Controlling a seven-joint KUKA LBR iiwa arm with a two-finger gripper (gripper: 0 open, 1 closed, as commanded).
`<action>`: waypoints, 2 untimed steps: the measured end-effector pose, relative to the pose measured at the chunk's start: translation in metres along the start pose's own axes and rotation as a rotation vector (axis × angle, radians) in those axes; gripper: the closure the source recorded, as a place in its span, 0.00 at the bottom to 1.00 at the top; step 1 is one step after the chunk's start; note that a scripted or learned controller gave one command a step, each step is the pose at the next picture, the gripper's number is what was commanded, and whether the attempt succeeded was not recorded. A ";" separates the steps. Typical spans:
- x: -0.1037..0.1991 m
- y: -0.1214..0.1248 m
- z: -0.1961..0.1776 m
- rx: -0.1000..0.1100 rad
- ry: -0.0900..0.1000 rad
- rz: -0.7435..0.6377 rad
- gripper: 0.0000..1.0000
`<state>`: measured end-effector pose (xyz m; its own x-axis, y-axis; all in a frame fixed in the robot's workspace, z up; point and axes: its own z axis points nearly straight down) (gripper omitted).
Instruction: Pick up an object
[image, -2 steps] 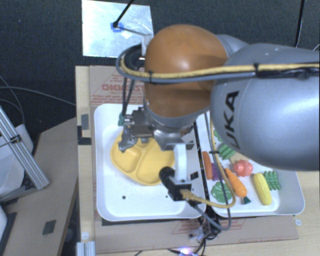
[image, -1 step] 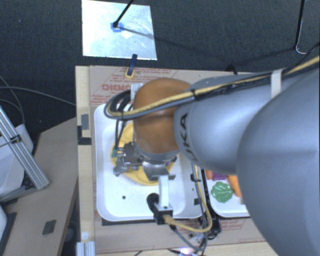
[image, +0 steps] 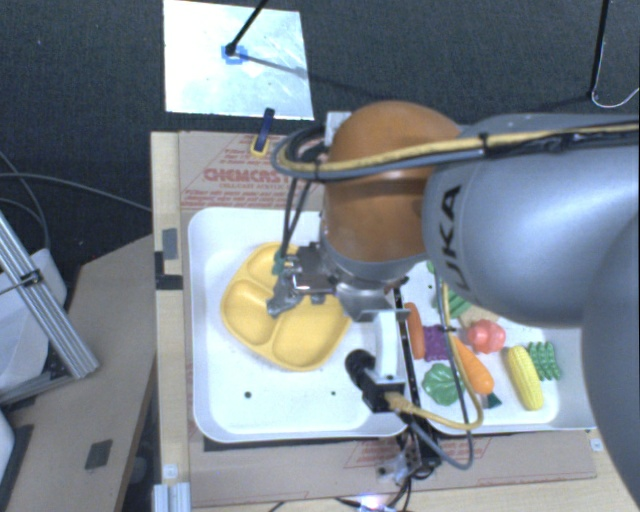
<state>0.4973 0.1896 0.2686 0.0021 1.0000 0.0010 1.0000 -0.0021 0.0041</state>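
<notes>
Yellow plate (image: 275, 318), white bin (image: 215, 400), orange carrot (image: 474, 369).

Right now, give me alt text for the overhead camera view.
A grey arm hangs over a yellow divided plate in the left white bin; the right bin holds toy corn, a carrot and other play food.

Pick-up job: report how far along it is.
Done: the arm has reached in over the left bin, its wrist above the yellow divided plate. In hand: nothing that can be seen; the arm's own bulk covers the gripper, so a grasp cannot be confirmed. Left: lifting an object. The plate lies flat in the left bin, and the toy corn, carrot and other toy food lie in the right bin.
</notes>
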 end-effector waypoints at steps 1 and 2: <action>-0.098 -0.001 0.014 0.004 -0.004 0.008 0.00; -0.198 -0.001 0.088 0.009 -0.004 0.008 0.00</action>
<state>0.4967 -0.0088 0.1803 0.0102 0.9999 -0.0032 0.9999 -0.0102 -0.0052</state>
